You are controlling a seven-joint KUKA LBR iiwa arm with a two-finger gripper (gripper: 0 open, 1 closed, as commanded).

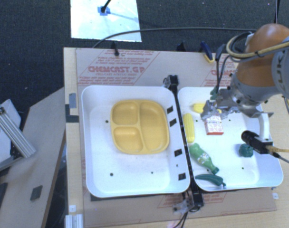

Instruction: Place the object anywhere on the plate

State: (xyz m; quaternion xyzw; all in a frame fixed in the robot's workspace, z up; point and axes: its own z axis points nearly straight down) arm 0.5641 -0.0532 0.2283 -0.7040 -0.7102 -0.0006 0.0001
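Two white bins sit side by side on the counter [87,70]. Nearest in the right bin [273,175] lie green pliers [210,179], then a green bottle [203,156], then a corn cob [188,128]. Beyond, the claw [212,114] touches a red-and-white carton [214,126]; its grip I cannot tell. Left of the carton, the yellow plate [139,126] fills the other bin.

Two white bins [99,175] sit on a pale tan tabletop [49,127], the left one holding a yellow divided plate [139,126]. In the right bin lie a yellow corn cob [188,128], a green bottle [204,158], a teal-green tool [211,179], a dark green lump [245,150] and a red-and-white box [214,126]. The arm [265,56] is grey with an orange band.
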